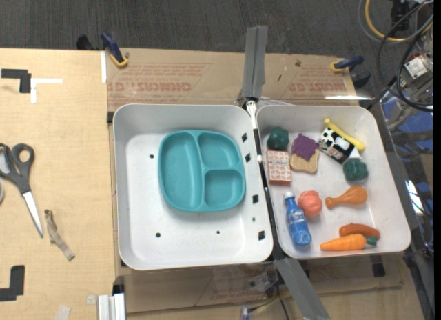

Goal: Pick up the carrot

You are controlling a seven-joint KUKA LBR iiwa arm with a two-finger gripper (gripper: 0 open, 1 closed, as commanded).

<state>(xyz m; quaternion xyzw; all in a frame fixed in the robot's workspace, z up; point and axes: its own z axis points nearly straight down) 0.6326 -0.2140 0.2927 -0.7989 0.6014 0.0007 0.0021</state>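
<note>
Camera view looks down on two white bins set side by side on the counter (pixel 55 174). In the right bin (pixel 386 146) we find the carrot (pixel 343 243), lying flat along the near wall with its green stem end pointing right, just beside a red sausage-like piece (pixel 359 230) behind it. A blue bottle (pixel 297 221) lies to its left, a drumstick (pixel 347 198) and a pink ball (pixel 310 203) further back. We judge the near wall will crowd a grasp, so the end effector, whose state we cannot tell, would best come from above across the carrot's narrow width. The left bin (pixel 138 243) holds a teal divided plate (pixel 202 170), likely a drop spot. Scissors (pixel 22 181) rest well apart on the counter.
</note>
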